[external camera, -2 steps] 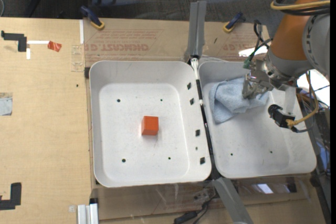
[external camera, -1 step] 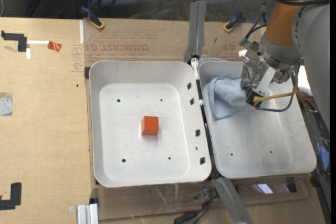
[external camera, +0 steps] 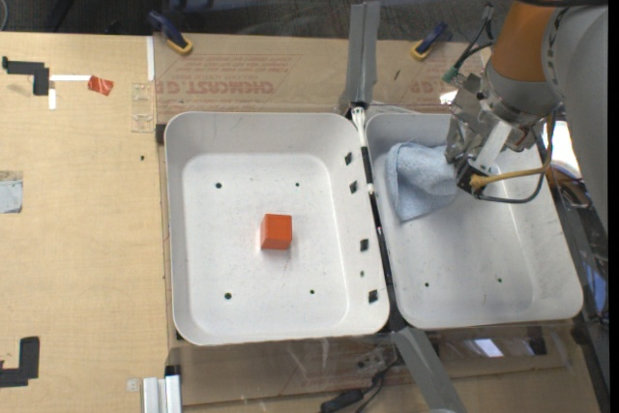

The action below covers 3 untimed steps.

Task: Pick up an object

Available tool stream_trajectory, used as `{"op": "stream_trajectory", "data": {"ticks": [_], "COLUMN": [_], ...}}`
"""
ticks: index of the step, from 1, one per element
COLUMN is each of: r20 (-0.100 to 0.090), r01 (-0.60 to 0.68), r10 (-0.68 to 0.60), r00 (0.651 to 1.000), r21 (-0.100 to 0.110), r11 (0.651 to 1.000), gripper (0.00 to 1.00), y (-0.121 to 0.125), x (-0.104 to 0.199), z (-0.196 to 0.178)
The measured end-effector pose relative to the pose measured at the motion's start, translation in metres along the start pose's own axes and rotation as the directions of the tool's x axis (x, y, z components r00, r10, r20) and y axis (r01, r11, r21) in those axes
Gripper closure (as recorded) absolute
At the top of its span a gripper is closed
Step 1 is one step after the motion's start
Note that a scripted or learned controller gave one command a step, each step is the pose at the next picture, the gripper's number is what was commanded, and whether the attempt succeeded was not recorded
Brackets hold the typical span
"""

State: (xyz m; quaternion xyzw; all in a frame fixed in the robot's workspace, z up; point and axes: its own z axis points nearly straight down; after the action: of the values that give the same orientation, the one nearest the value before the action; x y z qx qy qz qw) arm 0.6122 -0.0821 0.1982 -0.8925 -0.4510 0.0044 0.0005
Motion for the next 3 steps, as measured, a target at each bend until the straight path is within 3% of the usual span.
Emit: {"op": "stream_trajectory", "data": {"ticks": [1, 2, 3], "r20": [0.004, -0.003, -0.004], "r01": [0.002, -0.13, 0.148], "r10": [-0.002, 0.13, -0.148], "r00": [1.0, 0.991, 0.989], "r21": [0.003, 0.001, -0.002], "r11": [1.0, 0.991, 0.989], "gripper": [1.0, 1.0, 1.0], "y": [0.0, -0.067, -0.033], "x": [-0.001, 0.038, 0.004], "z": [-0.007, 0.009, 0.008]}}
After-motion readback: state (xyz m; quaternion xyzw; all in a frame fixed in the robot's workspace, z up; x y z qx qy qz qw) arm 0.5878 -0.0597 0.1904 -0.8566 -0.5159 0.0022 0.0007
